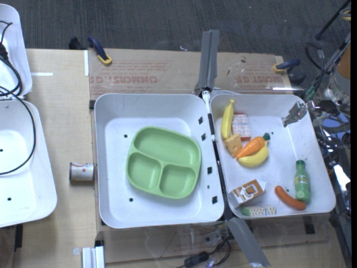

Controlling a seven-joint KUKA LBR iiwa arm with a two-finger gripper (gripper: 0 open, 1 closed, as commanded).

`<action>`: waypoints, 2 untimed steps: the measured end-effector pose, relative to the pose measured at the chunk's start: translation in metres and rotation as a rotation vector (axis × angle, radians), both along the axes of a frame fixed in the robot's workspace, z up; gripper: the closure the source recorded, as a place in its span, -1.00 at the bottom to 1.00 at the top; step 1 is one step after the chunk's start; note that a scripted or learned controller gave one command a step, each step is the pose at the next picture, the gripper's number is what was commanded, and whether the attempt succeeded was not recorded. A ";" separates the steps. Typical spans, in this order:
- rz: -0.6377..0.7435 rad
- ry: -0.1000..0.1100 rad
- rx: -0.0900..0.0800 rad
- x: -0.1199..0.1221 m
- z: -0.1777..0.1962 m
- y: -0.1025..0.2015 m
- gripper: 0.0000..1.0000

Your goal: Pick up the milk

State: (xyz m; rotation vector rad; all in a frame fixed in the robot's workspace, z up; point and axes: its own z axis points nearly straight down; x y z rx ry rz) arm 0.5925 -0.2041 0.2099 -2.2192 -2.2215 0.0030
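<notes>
Below, the milk (247, 192) hugs the right bin's (315, 149) front rim; pincer (294, 115) state unclear.

Metallic grey jaws, black cables (326, 80)

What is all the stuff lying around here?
milk carton: 1, brown and white, right bin, near front
bananas: 2, yellow, right bin
carrot: 1, orange, lying on one banana
sausage: 1, orange-red, right bin front corner
bottle: 1, green, beside sausage
divided plate: 1, green, left bin
bins: 2, white, side by side
clamps: 2, blue and yellow, back edge
gripper: 1, grey, over right bin's back right
</notes>
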 end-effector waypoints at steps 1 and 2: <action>-0.078 -0.001 0.000 0.016 -0.118 0.045 -1.00; 0.029 -0.002 -0.002 0.029 -0.118 0.076 -1.00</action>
